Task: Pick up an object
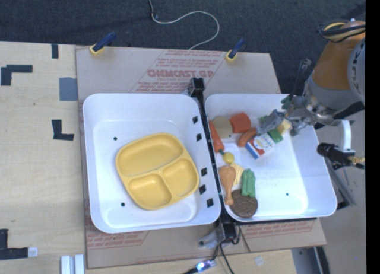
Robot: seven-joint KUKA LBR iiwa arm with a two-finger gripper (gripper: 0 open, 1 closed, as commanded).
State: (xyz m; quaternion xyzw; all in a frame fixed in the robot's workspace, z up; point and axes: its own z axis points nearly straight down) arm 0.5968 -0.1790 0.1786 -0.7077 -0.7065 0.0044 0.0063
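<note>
Hovering hand [272,121] above green toy [275,130]

Glossy plastic bins [98,148], matt yellow tray [157,169]

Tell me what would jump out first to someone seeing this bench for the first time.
The yellow divided plate lying alone in the left bin catches the eye first. Next is the cluster of toy food along the left side of the right bin, including a chicken drumstick and an orange block. The arm's claw hangs above that bin's far side, beside a small carton.
</note>
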